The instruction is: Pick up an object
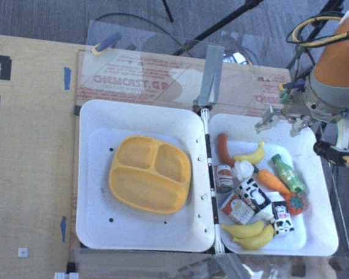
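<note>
While glossy plastic toy foods (257,196) are crowding the right bin (323,236), the gripper (283,122) is hovering at its twelve o'clock rim, fingers spread, holding nothing.

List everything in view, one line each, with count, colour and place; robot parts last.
Left bin: 1, white, left on bench.
Right bin: 1, white, right on bench.
Tray: 1, orange-yellow, three compartments, in left bin.
Bananas: 2, yellow, right bin, near edge.
Small banana: 1, yellow, right bin, far side.
Carrot: 1, orange, right bin, middle.
Bottle: 1, green, beside carrot.
Sausage: 1, red, right bin, left side.
Can: 1, red and silver, below sausage.
Strawberry: 1, red, right bin, right of carrot.
Cartons: 2, black and white, right bin.
Arm: 1, grey with orange, top right.
Gripper: 1, grey, over right bin's far edge.
</note>
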Available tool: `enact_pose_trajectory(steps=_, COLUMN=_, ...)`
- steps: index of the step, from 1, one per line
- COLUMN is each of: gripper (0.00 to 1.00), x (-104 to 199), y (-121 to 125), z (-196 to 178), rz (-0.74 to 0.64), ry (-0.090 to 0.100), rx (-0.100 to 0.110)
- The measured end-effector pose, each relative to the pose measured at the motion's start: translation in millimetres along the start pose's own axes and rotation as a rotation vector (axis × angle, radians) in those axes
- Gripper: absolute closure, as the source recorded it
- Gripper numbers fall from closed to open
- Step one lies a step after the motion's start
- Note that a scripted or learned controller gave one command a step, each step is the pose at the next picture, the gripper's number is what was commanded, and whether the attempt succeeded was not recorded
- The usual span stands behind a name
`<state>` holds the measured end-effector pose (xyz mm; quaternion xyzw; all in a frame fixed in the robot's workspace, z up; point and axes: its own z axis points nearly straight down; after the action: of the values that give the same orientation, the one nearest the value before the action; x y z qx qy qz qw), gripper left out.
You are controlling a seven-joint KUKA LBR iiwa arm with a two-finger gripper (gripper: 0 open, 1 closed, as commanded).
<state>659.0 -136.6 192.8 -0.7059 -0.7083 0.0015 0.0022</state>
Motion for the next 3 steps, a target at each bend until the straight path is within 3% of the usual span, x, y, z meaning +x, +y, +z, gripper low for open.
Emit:
enact_pose_trajectory(steps=1, gripper=0.0, x=-5, y=-8, z=100, rz=0.007, ry=-0.001, rx=-0.004)
enact_pose_trajectory(steps=2, gripper=1.0, x=-5, y=-8, z=92, rz=0.006, ry=-0.001, rx=-0.004)
enact_pose_trajectory(steps=3, gripper=1.0, x=-15, y=-22, z=103, rz=0.059, ry=-0.001, rx=-0.016)
